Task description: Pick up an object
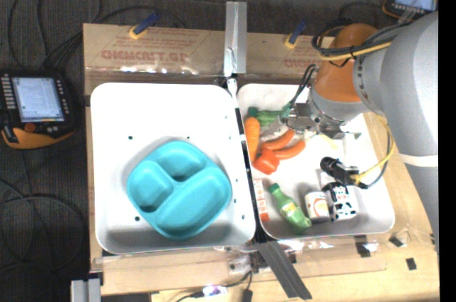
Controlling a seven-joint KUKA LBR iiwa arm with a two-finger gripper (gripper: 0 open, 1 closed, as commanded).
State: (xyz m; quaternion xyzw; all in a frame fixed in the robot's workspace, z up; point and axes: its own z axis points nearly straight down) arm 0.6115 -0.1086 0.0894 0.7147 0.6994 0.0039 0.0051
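The gripper (298,124) is hanging over the carrots (265,145) in the right bin (370,219)'s 10 o'clock corner; can't tell its grip state.

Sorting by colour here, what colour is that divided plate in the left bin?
Turquoise blue divided plate, seen in the camera view.

Grey arm with orange band (370,73) cut off by right edge, covers right bin's upper right corner. Gripper (303,121) fingers not resolvable, buried in wrist hardware over toy vegetables. Green toy piece (269,117) partly hidden under wrist. Small white box with red print (317,205): label too small to read. Black-and-white patterned object (343,202) beside it: identity unclear. Printing on cardboard sheet (146,55) blurred.
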